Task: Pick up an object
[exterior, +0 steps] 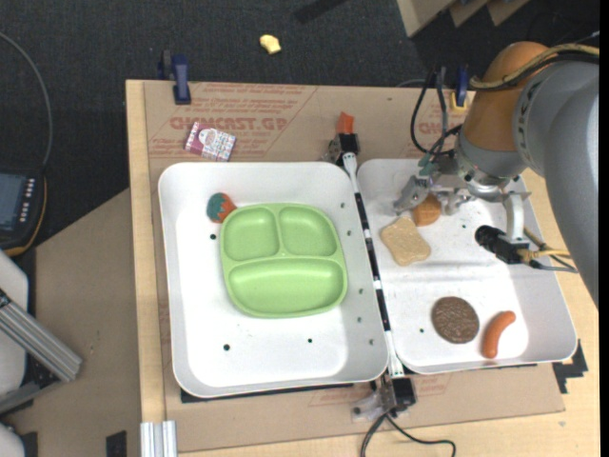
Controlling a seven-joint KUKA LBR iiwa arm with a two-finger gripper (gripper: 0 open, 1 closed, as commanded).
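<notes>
My gripper (430, 198) is low over the back of the right bin (542, 322), with the arm coming in from the right. Its fingers stand open on either side of a small orange-brown roll (427, 213) that rests on the bin floor. A tan bread slice (406, 242) lies just in front and to the left of the roll. Near the bin's front lie a round brown patty (455, 319) and an orange sausage (497, 334).
The left bin (190, 331) holds a green divided plate (282, 259) and a small red and teal item (221, 207) by its back left corner. A pink packet (209, 141) lies on the cardboard behind the bins.
</notes>
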